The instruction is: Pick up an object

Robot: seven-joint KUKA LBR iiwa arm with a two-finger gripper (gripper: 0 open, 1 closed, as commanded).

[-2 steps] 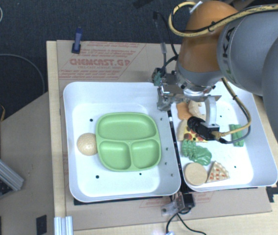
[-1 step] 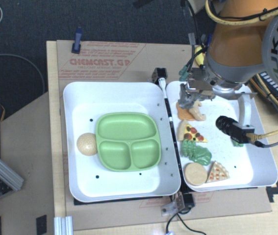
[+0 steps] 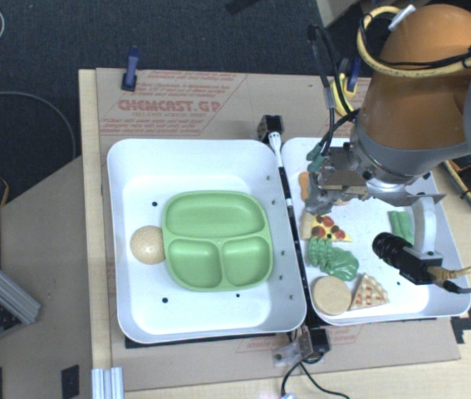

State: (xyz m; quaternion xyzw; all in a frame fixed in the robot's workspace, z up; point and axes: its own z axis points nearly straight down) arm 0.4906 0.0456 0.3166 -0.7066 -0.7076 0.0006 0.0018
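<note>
Nearest you, the pizza slice (image 3: 370, 293) and round cookie (image 3: 331, 295) lie touching in the right bin (image 3: 447, 304), with a green leafy toy (image 3: 332, 258) and another pizza piece (image 3: 327, 229) crowded just beside them, so a grab could catch 2 things or slip off. Your gripper (image 3: 332, 191) hangs low over that bin's upper left, and you cannot tell whether it grasps anything. Over in the left bin (image 3: 131, 173) sit 1 green divided tray (image 3: 217, 239) and a tan ball (image 3: 147, 244) touching its side.
</note>
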